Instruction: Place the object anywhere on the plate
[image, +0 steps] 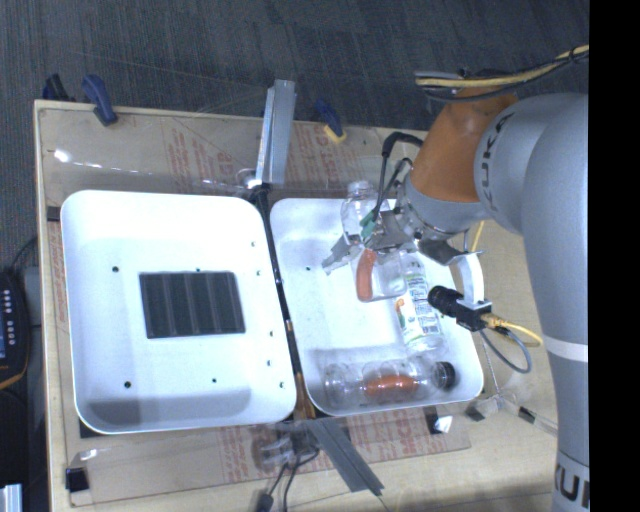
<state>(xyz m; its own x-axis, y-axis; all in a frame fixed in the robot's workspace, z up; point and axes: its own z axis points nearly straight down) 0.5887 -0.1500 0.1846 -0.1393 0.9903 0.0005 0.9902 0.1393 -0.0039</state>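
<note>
Camera view: the gripper (352, 248) is seen over the right bin (300, 235), fingers spread wide, nothing between them. Beside it a clear bottle (418, 305) lies; another bottle (385, 381) lies along the near wall. A dark plate (192, 304) sits in the left bin (100, 230).

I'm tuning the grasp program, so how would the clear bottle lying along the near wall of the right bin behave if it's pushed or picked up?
The clear bottle lies on its side, so a sideways push would probably roll it, though the right bin wall beside it may stop that. It looks like thin clear plastic, likely light and somewhat squashable. Its smooth round surface could slip between fingers.
</note>
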